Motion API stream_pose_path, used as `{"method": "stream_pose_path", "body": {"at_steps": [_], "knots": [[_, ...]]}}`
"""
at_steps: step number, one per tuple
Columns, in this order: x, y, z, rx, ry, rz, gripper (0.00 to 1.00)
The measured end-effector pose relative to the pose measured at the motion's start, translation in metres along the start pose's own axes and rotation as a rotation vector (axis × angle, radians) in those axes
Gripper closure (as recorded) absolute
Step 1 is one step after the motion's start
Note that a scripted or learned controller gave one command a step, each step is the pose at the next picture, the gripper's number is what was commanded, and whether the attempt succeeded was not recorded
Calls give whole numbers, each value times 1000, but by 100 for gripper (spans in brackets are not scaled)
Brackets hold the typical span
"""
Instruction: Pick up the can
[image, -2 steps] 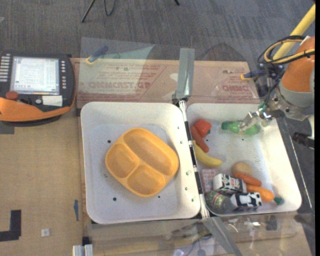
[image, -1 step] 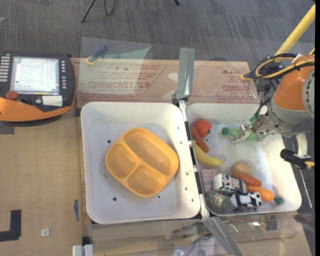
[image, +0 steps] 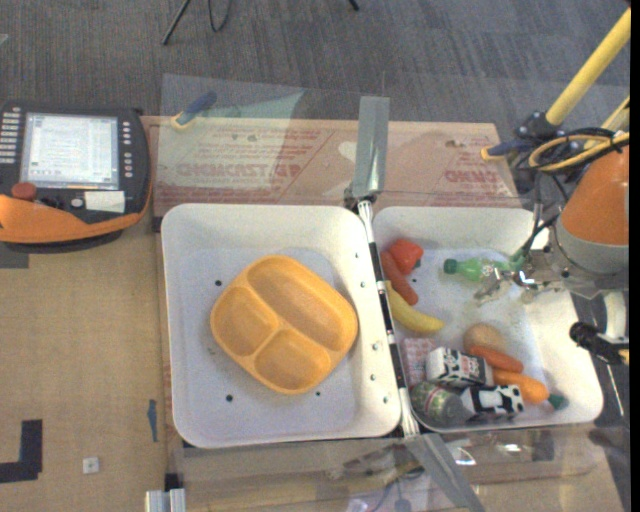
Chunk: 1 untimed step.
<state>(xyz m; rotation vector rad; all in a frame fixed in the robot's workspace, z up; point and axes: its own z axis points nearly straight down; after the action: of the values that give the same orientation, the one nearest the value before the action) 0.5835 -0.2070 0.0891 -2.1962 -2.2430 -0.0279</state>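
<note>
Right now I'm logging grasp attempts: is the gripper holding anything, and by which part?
Nothing is held. The gripper hovers open beside the green bottle; the can lies untouched near the right bin's front edge.

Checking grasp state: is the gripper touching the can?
Apart. The camera view shows the gripper near the green bottle, while the can lies at the bin's near edge, toys between.

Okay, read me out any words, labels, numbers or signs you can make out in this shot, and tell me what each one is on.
No text reads with certainty.
Cardboard sheet behind the bins: large reddish print seen through clear plastic, too faint and blurred to read.
Teach pendant screen: lines of text, too small to read.
Can lying in the right bin: label too small to read.
Black-and-white cow-pattern cartons: no legible print.
</note>
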Motion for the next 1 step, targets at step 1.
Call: {"method": "stream_pose_path", "body": {"at_steps": [1], "knots": [[10,4,2,1,-13,70,0]]}}
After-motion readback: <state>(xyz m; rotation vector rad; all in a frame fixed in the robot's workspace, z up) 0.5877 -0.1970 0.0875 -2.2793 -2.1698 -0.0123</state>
